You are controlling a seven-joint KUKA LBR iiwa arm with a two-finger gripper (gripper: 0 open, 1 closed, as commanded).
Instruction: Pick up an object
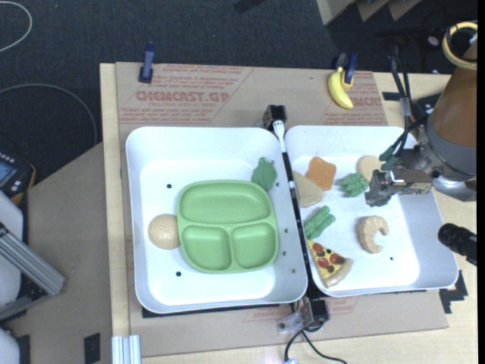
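Pick-up not yet done. The claw sits low in the right bin, just beside the green toy and above the croissant. Nothing shows between its tips; whether spread or pressed together cannot be told.

Yellow banana lies on the brown board behind the right bin. Blue clamp grips the board's far left edge.
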